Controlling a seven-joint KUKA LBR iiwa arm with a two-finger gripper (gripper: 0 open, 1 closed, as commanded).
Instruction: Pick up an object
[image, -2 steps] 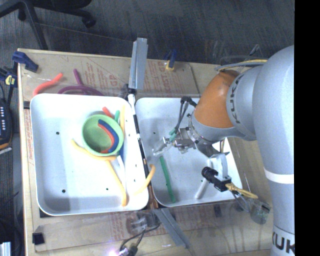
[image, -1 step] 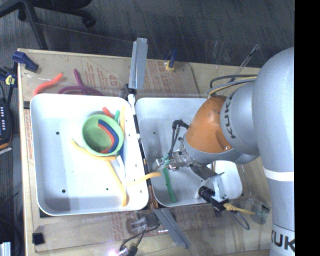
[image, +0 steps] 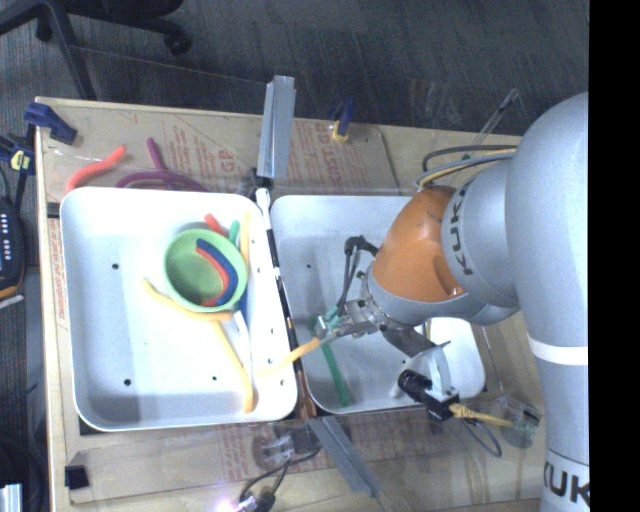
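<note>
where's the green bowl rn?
The green bowl sits in the left bin, upper middle, near the divider between the bins, with coloured strips lying in it and around it. The claw is over the right bin.

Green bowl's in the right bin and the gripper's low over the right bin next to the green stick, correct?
Not quite. The green bowl sits in the left bin, not the right one, as the camera view shows. The rest stands: the gripper is low over the right bin, next to the green stick.
</note>
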